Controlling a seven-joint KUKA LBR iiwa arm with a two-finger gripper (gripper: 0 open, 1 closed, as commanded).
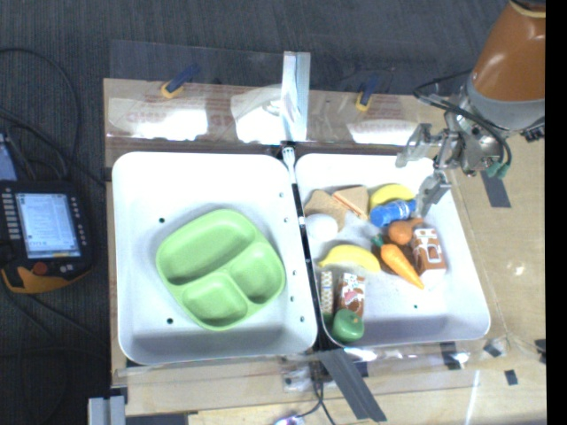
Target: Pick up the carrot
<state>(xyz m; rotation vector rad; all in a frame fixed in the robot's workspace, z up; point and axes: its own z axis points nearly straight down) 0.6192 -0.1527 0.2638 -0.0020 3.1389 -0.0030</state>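
One carrot [400,264] below-left of open gripper [423,168].

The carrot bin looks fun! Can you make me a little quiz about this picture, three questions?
1. True or false: the carrot lies in the right bin.
2. What is in the left bin? A) a green divided plate B) a red cup C) a blue bowl
3. Fill in: the pincer hangs over the right bin's ____ edge.

Key:
1. True. It lies beside a banana.
2. A, the green divided plate.
3. Far; its fingers are spread, with nothing between them.
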